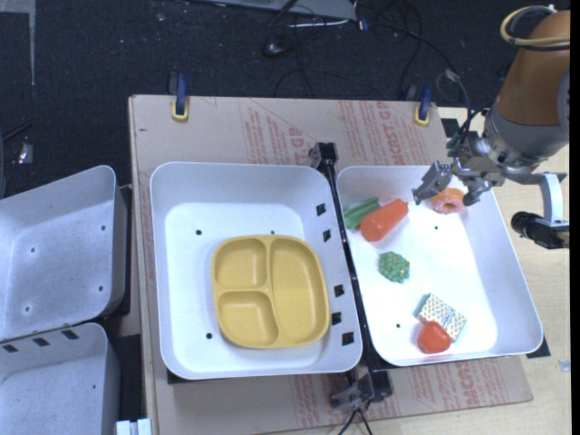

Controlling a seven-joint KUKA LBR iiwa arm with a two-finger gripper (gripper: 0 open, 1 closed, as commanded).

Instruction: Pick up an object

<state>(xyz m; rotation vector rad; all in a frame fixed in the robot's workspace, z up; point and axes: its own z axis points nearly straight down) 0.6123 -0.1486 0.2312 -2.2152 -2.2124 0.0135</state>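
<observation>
where hand (450, 188) hovers, orange piece (447, 201) between fingers

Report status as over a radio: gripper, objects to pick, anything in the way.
Gripper over right bin's far corner, at a small orange object; grasp unclear. Toy carrot, green piece, patterned block, red piece lying loose. Nothing blocking.

Brown bench board (236, 125), two white bins (172, 198) side by side on it

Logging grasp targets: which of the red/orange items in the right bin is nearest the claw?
The small orange-pink ring-shaped piece, right at the claw by the bin's far edge. The orange toy carrot lies further left; the red rounded piece sits at the near edge.
</observation>
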